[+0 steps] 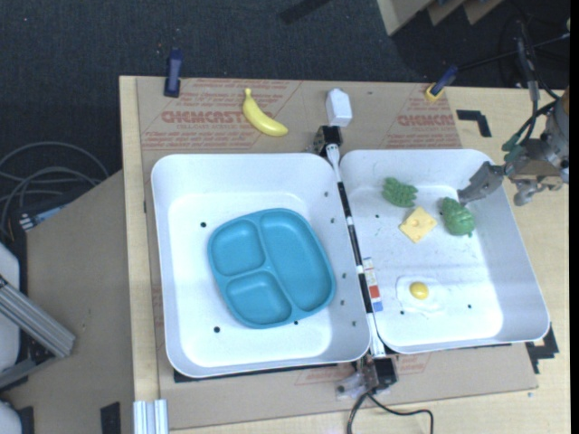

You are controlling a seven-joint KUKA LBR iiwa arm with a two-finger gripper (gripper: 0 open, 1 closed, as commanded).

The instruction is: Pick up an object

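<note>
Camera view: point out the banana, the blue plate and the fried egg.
banana (263,117), camera view, middle of its curved body.
blue plate (304,250), camera view, floor of its large compartment.
fried egg (419,290), camera view, on the yolk.

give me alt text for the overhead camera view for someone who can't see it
A robot gripper reaches in from the right, beside a green toy in the right white bin, which also holds a second green piece, a yellow cheese slice and a fried egg. The left bin holds a blue divided plate; a banana lies behind it.
</note>
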